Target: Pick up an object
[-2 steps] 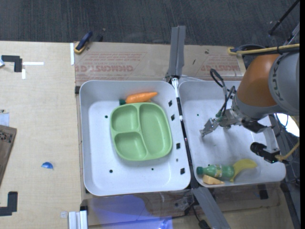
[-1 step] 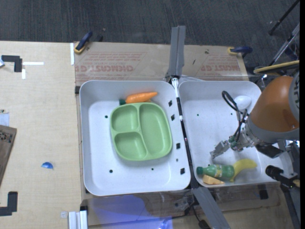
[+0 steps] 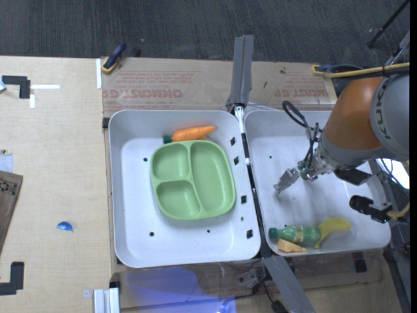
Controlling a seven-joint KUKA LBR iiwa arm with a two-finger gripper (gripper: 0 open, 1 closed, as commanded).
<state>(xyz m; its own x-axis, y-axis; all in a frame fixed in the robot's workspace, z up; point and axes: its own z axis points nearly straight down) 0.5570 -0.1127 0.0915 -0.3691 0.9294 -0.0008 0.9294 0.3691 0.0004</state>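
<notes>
The green bottle [image 3: 301,233] in the right bin [image 3: 365,243] appears light, rigid and slick; grasp mid-body across its width; jaws' state cannot be determined.

**Around the Bins: Bench Clutter and Fixtures**

The pale wooden worktop [image 3: 52,175] carries a small blue piece [image 3: 64,226] near its left side and black brackets [image 3: 17,85] at the left edge. A blue-and-yellow clip [image 3: 115,55] lies at the far edge, just beside a brown cardboard sheet [image 3: 169,85] with red lettering. A grey upright post [image 3: 242,70] stands between the bins at the back. Dark carpet [image 3: 163,12] lies beyond.
</notes>
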